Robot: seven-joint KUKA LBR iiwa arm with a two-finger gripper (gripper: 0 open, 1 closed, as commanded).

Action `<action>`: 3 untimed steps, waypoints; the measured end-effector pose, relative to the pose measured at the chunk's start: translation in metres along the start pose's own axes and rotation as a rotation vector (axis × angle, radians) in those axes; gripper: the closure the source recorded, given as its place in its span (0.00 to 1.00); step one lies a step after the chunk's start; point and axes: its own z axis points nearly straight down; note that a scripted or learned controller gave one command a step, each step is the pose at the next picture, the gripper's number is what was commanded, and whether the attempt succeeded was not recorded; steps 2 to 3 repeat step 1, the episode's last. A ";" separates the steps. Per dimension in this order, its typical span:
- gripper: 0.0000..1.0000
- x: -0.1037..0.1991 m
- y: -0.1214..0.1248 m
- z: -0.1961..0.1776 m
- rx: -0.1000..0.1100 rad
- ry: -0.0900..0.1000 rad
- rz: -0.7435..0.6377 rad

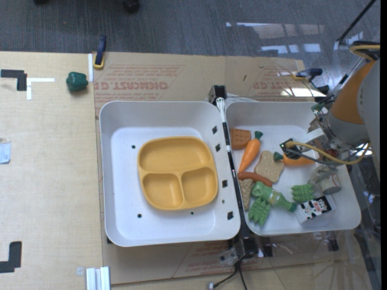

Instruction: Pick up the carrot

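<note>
I see a wooden bench [48,180] and grey carpet [211,11]. My gripper [323,177] hangs over the right bin [347,219], away from the carrot [250,153]; I cannot tell its opening.

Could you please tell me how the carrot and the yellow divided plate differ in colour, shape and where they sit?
The carrot is orange with a green top; the yellow divided plate is one plain yellow. The carrot is long and thin, lying at a slant; the plate is broad, flat and split into three compartments. The carrot lies among other toy foods in the right bin; the plate sits alone in the left bin. Both rest untouched by the gripper.
</note>
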 end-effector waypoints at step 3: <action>0.00 0.082 -0.007 0.000 -0.045 -0.008 0.009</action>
